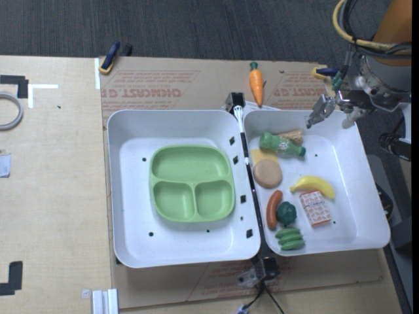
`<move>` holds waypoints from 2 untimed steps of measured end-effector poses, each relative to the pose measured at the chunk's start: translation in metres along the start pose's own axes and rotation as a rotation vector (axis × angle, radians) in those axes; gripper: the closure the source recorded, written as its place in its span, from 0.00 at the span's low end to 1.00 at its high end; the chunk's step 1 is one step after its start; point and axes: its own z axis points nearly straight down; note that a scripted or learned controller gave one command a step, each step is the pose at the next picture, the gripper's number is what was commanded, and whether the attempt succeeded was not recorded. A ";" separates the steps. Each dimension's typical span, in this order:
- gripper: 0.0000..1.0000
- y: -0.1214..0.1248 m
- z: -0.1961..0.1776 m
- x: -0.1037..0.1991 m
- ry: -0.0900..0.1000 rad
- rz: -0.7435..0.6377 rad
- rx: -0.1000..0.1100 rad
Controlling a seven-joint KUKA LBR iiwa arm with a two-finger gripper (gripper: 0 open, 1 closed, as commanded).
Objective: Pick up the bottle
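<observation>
The approach is in hand: the gripper (334,114) hangs with fingers spread and nothing between them, the green bottle (281,144) lying down-left of it in the right bin (366,175), so it needs lowering over that bottle.

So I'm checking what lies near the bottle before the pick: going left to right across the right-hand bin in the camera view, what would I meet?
Sausage → green bottle → banana, all in the right bin. The other food pieces overlap these in left-right position, so I leave them out.
</observation>
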 end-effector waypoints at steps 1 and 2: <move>1.00 0.000 -0.009 0.000 -0.001 -0.001 0.000; 1.00 -0.065 -0.008 -0.095 0.000 -0.109 -0.001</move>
